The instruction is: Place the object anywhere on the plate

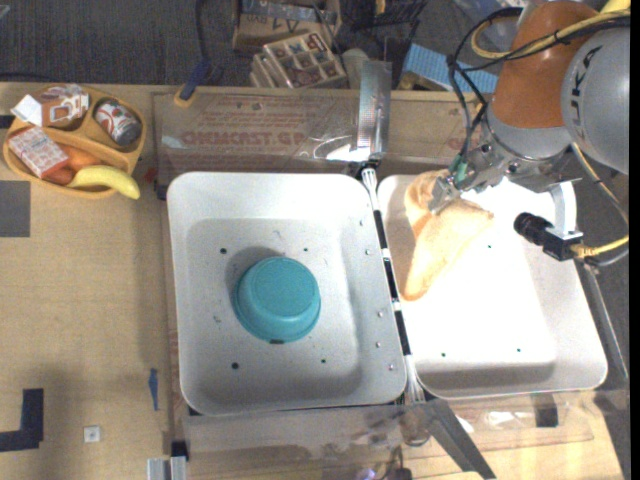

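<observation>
A teal round plate (278,298) sits in the middle of the left bin (200,208). A limp, pale orange object (436,243) hangs slantwise over the upper left part of the right bin (520,348), its lower end near the divider between the bins. My gripper (449,193) reaches in from the upper right and pinches the object's top end. Its fingers are shut on the object, which droops down and to the left from them. The plate lies well to the left of the gripper, across the divider.
A yellow tray (30,164) with toy food and a banana (107,179) rests on the bench at the far left. A cardboard wall (260,133) runs behind the bins. A black cable plug (545,233) hangs over the right bin beside the arm.
</observation>
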Motion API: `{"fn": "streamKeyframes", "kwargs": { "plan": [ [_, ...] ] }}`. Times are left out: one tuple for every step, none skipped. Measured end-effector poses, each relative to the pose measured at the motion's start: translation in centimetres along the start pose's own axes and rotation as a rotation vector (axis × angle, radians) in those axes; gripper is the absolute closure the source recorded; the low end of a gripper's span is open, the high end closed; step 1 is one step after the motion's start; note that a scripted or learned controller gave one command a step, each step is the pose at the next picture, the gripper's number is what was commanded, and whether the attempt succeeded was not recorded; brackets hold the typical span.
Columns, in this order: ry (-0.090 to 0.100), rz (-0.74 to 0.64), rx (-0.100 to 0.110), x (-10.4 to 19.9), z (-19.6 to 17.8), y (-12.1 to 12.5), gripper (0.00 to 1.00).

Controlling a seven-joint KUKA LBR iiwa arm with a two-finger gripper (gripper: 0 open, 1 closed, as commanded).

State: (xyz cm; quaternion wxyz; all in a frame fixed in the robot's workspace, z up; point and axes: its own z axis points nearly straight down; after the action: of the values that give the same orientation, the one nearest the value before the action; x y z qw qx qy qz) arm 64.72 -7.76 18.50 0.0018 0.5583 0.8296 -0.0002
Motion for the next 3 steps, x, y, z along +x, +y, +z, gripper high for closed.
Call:
{"fn": "streamKeyframes", "kwargs": {
  "plan": [
    [0.0,-0.002,-0.002,0.0,-4.1,0.1,1.0],
    [0.003,-0.403,0.0,4.4,-4.9,-0.1,1.0],
    [0.003,-0.801,-0.002,10.3,-4.4,-0.7,1.0]
  ]
}}
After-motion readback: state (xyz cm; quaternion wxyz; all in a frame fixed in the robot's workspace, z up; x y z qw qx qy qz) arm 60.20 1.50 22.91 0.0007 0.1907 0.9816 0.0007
